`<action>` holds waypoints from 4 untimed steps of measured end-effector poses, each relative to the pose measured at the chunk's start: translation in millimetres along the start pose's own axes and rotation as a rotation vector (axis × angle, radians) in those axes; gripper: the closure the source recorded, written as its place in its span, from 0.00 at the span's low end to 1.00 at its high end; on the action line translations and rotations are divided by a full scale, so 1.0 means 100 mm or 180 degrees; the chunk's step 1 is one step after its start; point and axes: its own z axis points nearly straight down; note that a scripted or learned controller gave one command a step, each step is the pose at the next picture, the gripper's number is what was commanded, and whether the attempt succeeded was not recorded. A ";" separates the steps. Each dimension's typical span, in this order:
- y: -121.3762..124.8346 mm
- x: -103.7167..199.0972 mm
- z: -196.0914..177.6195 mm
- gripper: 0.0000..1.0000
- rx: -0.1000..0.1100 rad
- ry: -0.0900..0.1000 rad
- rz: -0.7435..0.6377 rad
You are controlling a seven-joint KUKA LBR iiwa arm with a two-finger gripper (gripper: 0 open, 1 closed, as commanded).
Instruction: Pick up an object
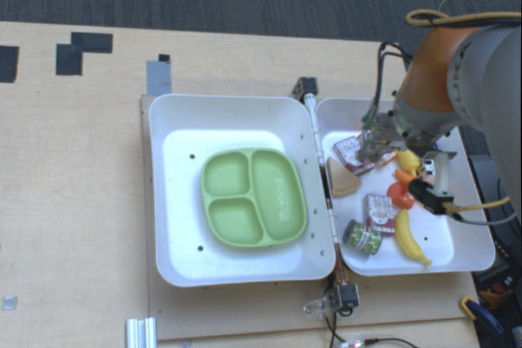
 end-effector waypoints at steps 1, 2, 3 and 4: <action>0.00 0.00 0.00 0.00 0.0002 0.0000 -0.0001; -0.67 -0.03 0.33 0.00 -0.0059 -0.0005 0.0027; -0.64 -0.01 0.20 1.00 -0.0080 0.0005 0.0019; -0.15 0.00 0.39 1.00 -0.0003 -0.0002 0.0016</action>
